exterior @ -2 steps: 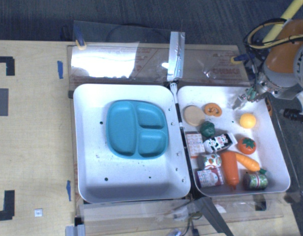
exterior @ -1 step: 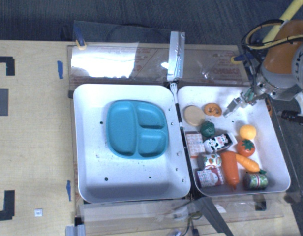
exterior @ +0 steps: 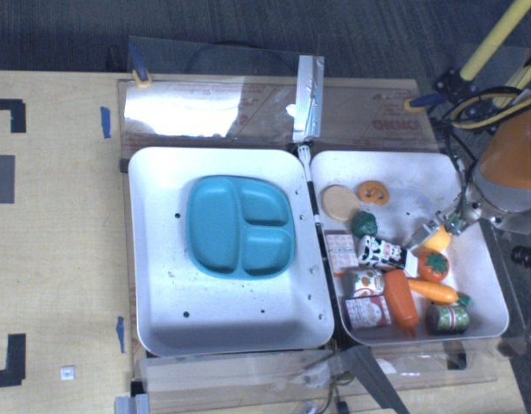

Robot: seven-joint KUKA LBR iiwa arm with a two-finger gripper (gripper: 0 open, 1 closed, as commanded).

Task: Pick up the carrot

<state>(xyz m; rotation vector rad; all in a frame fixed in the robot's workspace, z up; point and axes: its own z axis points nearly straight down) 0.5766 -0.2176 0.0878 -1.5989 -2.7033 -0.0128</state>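
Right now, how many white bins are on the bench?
2. The left bin holds a blue divided plate; the right bin holds the carrot among other toy food, with the gripper above it.

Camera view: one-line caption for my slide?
Gripper poised in the right bin above the carrot; blue divided plate sits in the left bin.

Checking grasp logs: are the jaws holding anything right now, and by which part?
Cannot be told. The gripper sits low in the right bin, above a yellow piece; nothing shows between its jaws. The carrot lies apart, untouched.
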